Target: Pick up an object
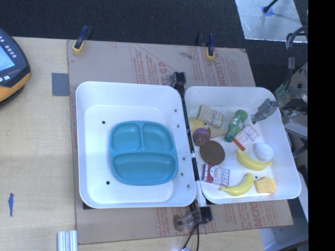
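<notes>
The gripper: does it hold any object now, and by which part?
Nothing is held. The gripper hangs above the right bin's upper right corner, with no object between its fingers.

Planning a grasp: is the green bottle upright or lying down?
Lying down: the green bottle rests tilted on the right bin floor, cap toward the brown disc.

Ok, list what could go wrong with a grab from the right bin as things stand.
1. Crowding: the green bottle lies against the red-and-white packet, so closing on one may drag or trap the other.
2. The white egg touches a banana; being round, it could roll away.
3. The gripper sits near the right bin's far rim, at the pile's edge; a straight descent may miss or clip the bottle.
</notes>
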`<state>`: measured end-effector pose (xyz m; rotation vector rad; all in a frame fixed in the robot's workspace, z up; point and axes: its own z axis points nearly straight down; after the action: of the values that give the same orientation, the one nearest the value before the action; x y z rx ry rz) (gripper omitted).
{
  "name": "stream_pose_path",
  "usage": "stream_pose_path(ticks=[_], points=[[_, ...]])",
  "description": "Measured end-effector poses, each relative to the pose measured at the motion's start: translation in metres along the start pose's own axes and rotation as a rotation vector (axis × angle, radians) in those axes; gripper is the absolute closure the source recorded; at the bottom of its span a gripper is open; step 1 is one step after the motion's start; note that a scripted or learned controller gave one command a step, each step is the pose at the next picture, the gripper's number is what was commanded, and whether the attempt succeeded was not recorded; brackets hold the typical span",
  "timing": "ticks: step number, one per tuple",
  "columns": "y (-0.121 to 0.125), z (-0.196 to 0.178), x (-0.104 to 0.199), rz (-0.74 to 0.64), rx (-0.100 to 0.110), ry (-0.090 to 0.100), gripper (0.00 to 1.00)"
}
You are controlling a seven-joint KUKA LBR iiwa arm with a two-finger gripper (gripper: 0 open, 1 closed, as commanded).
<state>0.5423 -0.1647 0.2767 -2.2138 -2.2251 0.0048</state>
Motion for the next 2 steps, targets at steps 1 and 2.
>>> stream_pose_path(ticks=[1, 2], points=[[0.029, 0.124, 0.046, -0.006, 0.009, 0.003, 0.00], [-0.006, 0.179, 0.066, 0.002, 0.006, 0.002, 0.00]])
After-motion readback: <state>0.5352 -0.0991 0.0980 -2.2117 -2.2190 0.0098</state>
